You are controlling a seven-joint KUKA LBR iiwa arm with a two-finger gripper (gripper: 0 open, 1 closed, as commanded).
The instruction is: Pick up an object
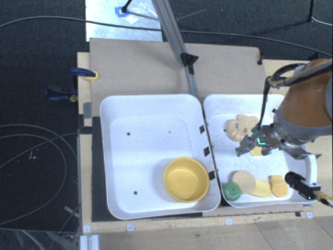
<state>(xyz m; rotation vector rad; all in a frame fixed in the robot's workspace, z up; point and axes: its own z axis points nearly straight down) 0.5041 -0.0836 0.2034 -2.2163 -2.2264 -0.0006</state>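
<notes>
Yellow thing under the gripper: a small yellow piece (255, 151) is lying in the right bin (218, 108), and it is peeking out just below the gripper (248, 148).
Way to the jaws: the yellow piece is sitting right under the tips, a tiny bit toward the arm side, so I am guessing the next move is going almost straight down.
Long way of the piece: most of it is hiding under the gripper, so I cannot tell which way it is pointing.
Jaws: the dark tips are showing, but I cannot tell if they are apart or together, and nothing is showing held between them.
Beige lump: a pale bumpy lump (239, 126) is lying just above the yellow piece, close to the gripper.
Things below the yellow piece: a round tan piece (243, 181), a green ball (231, 191), a flat yellow slice (261, 190) and a bumpy yellow corn piece (279, 186) are bunching together at the near edge of the right bin.
Far from the yellow piece: a yellow bowl (186, 178) is sitting in the left bin (119, 113), well apart.
Arm: the grey and orange arm (307, 108) is reaching in over the right bin.
</notes>
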